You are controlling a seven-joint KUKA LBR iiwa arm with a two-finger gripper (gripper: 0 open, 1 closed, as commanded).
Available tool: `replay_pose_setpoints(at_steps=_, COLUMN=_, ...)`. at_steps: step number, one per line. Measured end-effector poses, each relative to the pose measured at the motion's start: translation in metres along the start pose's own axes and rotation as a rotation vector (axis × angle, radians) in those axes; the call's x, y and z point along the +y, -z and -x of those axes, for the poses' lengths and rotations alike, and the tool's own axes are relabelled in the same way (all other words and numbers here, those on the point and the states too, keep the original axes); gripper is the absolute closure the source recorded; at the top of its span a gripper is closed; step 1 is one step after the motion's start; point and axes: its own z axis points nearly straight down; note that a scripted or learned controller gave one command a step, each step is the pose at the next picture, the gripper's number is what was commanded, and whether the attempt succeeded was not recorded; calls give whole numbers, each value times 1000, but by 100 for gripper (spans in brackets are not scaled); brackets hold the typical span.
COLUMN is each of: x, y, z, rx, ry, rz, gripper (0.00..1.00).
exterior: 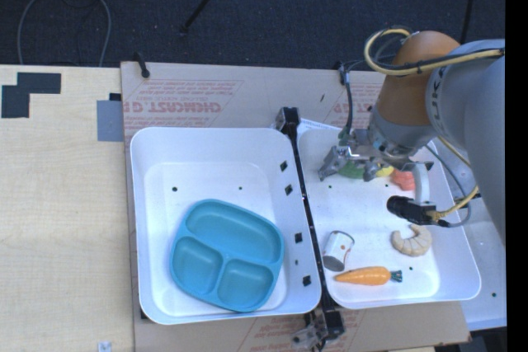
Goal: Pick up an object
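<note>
The arm (466, 95) comes in from the right and bends down over the far part of the right bin (363, 210). Its orange band (412, 82) sits high above the wrist, and the wrist points down and to the left. The jaws hang low at the bin's far left part, close to the divider between the two bins. They are right over a small green piece (353, 171), which peeks out beneath them. It cannot be told whether the jaws are wide or narrow, or whether they grip the green piece. A pink piece (403, 179) lies just right of the wrist, near the far wall. Nearer in the same bin a beige curled piece (412, 241) rests toward the right side. A small white cup (337, 249) lies tipped beside the divider. A carrot (364, 276) lies along the near edge, its green top pointing right. The cup and the carrot are close together, well apart from the jaws. The left bin (157, 177) holds a blue plate (227, 254) with three sections, set toward its near side. Both bins rest on the desk (58, 202).
</note>
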Motion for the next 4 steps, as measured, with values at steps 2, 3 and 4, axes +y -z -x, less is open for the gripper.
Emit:
replay_pose_setpoints(at_steps=2, x=0, y=-32, z=-1, rx=0, ry=-3, rz=5, gripper=100)
replay_pose_setpoints(at_steps=3, x=-1, y=11, z=-1, rx=-1, ry=-3, rz=11, gripper=100)
replay_pose_setpoints(at_steps=4, x=-2, y=54, z=-3, rx=-1, ry=0, rz=11, gripper=100)
